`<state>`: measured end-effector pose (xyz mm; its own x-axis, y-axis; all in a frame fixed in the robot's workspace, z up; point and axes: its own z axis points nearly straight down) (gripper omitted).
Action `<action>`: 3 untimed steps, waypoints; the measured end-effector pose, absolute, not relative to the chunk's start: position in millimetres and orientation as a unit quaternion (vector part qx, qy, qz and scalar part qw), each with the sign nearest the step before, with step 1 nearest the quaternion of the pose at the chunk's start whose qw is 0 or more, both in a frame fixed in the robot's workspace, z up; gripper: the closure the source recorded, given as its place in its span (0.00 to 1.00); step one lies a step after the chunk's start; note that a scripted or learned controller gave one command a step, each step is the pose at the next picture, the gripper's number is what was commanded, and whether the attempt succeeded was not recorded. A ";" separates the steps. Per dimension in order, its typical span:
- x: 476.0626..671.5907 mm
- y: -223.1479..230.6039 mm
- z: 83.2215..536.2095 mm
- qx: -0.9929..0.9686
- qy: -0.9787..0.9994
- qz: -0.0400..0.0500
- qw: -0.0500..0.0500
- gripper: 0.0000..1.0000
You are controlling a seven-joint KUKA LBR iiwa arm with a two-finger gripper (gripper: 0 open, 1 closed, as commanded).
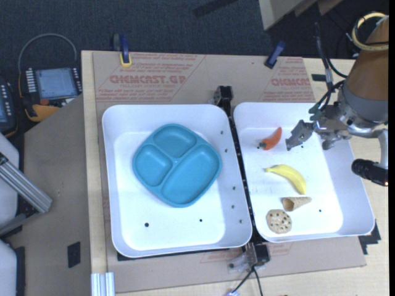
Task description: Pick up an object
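The arm (369, 73) was extended into the field from the right, its orange band uppermost and its grey wrist angled downward to the left. The gripper (311, 134) was carried low at the wrist's end, its two dark fingers (297, 135) spread apart, with nothing held between them.

Left bin (117, 165) holds a divided plate (177, 164); right bin (345, 221) — carrot (271, 139) perhaps, banana (289, 176), cone (295, 203), cookie (279, 221).
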<state>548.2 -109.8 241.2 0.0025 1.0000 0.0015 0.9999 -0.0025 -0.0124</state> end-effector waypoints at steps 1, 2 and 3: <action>550.5 -109.6 247.5 -0.707 -0.707 0.000 0.000 0.00; 548.7 -107.2 183.5 -0.707 -0.707 0.002 0.004 0.00; 537.8 -102.0 130.3 -0.707 -0.707 0.002 0.004 0.00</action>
<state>537.8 -102.0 130.3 0.0004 1.0000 0.0026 1.0000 -0.0004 -0.0088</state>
